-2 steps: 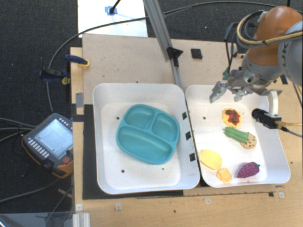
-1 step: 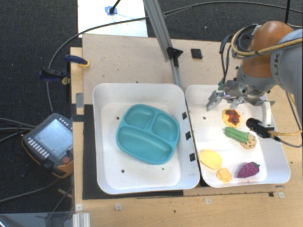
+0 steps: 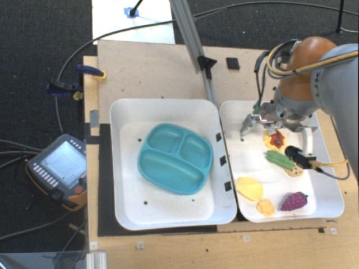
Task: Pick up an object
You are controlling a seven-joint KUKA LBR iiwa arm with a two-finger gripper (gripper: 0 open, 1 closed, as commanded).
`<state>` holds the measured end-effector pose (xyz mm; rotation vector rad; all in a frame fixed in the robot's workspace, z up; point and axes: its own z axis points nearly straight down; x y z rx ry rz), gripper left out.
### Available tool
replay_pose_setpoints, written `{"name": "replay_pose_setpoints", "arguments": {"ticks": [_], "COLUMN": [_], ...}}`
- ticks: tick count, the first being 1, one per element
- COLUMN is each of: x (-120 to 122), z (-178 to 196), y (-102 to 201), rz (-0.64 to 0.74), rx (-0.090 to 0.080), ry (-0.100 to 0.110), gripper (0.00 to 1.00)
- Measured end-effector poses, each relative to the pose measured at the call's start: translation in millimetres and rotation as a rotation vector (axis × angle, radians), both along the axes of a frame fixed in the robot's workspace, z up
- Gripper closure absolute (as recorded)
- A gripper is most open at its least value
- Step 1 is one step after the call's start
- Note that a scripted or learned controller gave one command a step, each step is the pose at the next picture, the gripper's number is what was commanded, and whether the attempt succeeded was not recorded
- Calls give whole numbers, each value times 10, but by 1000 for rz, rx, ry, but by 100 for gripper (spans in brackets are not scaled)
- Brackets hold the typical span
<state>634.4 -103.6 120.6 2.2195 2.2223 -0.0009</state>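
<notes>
A tan tabletop [image 3: 146,72] is seen carrying two shallow white bins side by side. The left bin [image 3: 126,195] is occupied by a teal divided plate [image 3: 175,158], lying flat near its middle. The right bin [image 3: 328,203] is entered from the right by the grey arm [image 3: 331,80], whose orange band sits above the wrist. The tool [image 3: 275,129] is held low over the upper part of the right bin; one metal finger [image 3: 247,124] is seen splayed out to the left, so the tool appears spread wide, and nothing is seen between its fingers. Just beneath it a red and yellow toy [image 3: 274,139] is found. Below that a green toy vegetable [image 3: 279,159] lies against a brown cookie-like piece [image 3: 294,170]. Nearer the front rim a yellow lemon-like piece [image 3: 249,188], a purple grape bunch [image 3: 293,200] and a small orange-yellow piece [image 3: 265,207] are placed apart.
</notes>
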Motion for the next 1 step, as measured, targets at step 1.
{"name": "replay_pose_setpoints", "arguments": {"ticks": [1], "x": [10], "z": [129], "y": [2], "rz": [0], "rx": [0], "ry": [-4], "gripper": [100]}}
